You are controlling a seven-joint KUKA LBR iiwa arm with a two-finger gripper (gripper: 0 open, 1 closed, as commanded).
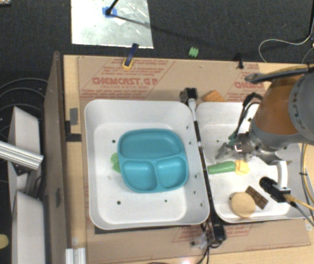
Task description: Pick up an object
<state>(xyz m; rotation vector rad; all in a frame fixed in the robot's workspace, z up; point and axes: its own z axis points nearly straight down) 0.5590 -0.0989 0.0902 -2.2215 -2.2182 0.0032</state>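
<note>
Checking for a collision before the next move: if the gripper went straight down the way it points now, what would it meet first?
Most likely the green cylindrical stick with a yellow end lying in the right white bin; the gripper hangs just above it. Depth is hard to judge from this slanted view, so it might reach the bin floor beside it.

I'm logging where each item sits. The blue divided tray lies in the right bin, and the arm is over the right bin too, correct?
Not quite. The camera view shows the blue divided tray in the left bin, not the right one. The arm is indeed over the right bin.
</note>
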